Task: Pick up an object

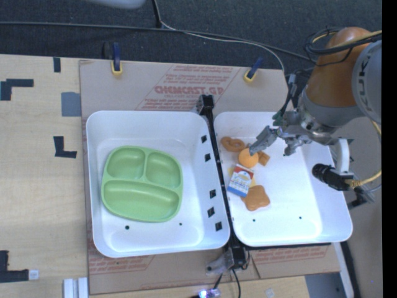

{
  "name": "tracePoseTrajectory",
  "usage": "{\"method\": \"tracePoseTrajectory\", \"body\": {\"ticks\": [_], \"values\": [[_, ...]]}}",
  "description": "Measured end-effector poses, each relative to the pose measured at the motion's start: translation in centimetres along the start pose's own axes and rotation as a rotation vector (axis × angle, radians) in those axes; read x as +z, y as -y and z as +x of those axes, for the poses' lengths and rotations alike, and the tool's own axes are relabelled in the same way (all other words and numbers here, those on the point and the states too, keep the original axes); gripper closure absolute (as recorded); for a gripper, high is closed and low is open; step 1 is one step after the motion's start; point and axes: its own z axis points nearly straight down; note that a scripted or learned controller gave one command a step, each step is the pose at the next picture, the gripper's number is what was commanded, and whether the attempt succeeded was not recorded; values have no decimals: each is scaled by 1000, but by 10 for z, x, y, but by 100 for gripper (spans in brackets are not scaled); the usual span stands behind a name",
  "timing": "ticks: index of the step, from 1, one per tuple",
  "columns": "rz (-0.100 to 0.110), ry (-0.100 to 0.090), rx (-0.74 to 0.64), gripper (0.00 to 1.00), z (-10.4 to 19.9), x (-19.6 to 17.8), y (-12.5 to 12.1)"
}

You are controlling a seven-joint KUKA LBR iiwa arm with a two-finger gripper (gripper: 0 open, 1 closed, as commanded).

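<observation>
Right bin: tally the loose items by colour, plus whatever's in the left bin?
Orange/tan pieces: 4 (pretzel-shaped piece, round orange piece, small tan chunk, tan lump)
White-and-blue packet: 1
Green divided plate, left bin: 1
Total: 6

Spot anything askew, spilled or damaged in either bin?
Nothing stands out. The green plate lies flat in the left bin; the small food items sit loosely clustered in the right bin, below the gripper. No spill or damage visible.
</observation>
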Motion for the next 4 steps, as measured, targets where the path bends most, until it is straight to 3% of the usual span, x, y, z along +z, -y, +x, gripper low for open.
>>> {"method": "tracePoseTrajectory", "body": {"ticks": [1, 2, 3, 4], "values": [[0, 0, 1, 0, 0, 56, 11], [-1, 1, 0, 0, -1, 111, 2], [-4, 0, -2, 100, 1, 98, 1], [-9, 0, 0, 100, 6, 52, 7]]}}
